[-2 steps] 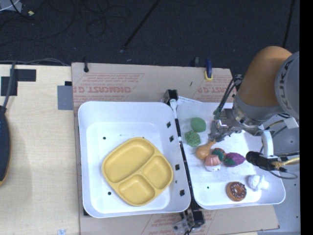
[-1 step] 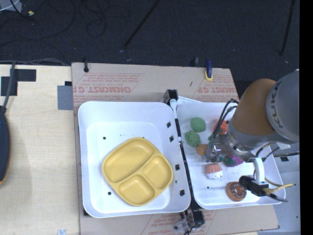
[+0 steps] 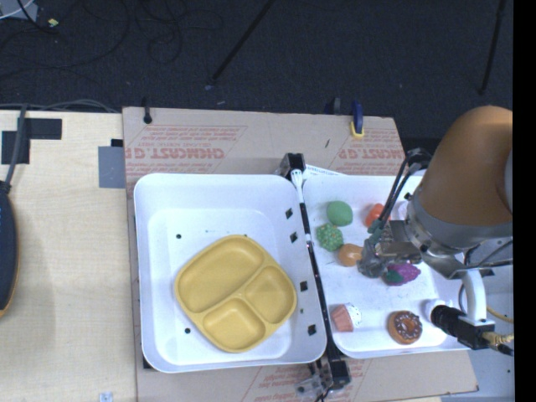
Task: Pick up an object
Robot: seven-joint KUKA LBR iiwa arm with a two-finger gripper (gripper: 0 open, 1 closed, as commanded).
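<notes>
You watch the gripper [image 3: 374, 264], its grip unreadable from above, hang low in the right bin [image 3: 368, 352] among toy foods, just beside the purple piece [image 3: 404, 272], seemingly lined up for a pick.

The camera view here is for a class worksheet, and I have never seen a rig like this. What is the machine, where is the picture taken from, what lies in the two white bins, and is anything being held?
The picture comes from one camera fixed above a bench, looking down at a slant. The big grey and orange shape at the right is a robot arm, reaching in over the right bin. Its gripper hangs low among small toy foods. Whether it holds any of them cannot be told from here.

The left bin holds a yellow divided plate with three compartments. The right bin holds a green round piece, a bumpy green piece, an orange piece, a purple piece beside the gripper, a red-orange piece, a pink and white piece and a chocolate doughnut.
</notes>
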